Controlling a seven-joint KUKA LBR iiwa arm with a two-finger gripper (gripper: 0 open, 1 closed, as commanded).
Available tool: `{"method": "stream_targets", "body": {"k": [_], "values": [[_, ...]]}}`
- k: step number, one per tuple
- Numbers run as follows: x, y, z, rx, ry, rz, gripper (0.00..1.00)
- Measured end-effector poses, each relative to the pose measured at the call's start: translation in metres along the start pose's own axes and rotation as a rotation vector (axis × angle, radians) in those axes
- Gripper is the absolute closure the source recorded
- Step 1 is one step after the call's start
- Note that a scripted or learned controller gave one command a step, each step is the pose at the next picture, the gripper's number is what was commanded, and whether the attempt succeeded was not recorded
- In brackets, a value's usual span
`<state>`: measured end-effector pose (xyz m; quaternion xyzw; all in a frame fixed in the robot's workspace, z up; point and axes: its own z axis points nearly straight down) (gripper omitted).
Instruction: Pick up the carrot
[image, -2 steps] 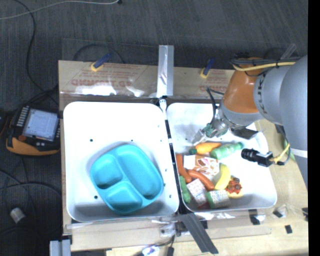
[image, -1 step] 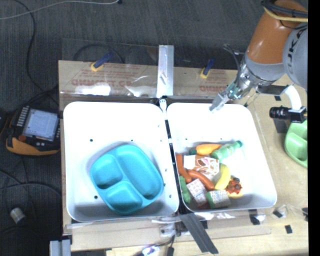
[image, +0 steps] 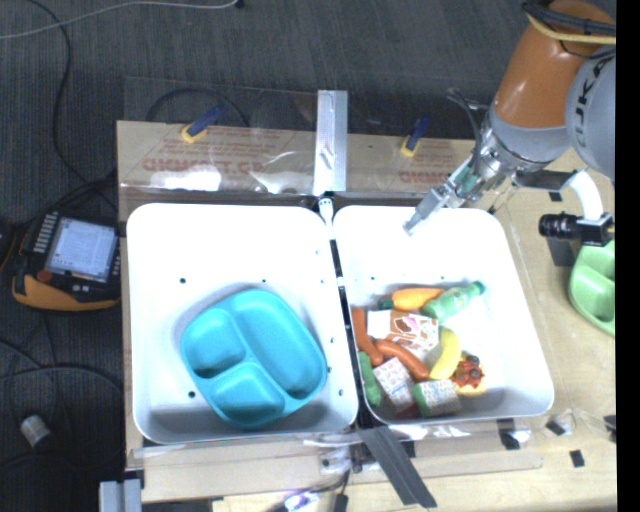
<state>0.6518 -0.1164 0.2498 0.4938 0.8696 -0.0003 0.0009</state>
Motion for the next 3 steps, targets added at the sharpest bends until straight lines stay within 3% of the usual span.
{"method": "stream_targets", "body": {"k": [1, 2, 3], "values": [[0.035, -0.059, 0.118, -0.001, 0.001, -0.255, 0.0], [-0.01, -0.025, 0.16, -0.007, -0.012, -0.442, 0.0], [-0.009, -0.022, 0.148, -0.013, -0.011, -0.442, 1.0]]}}
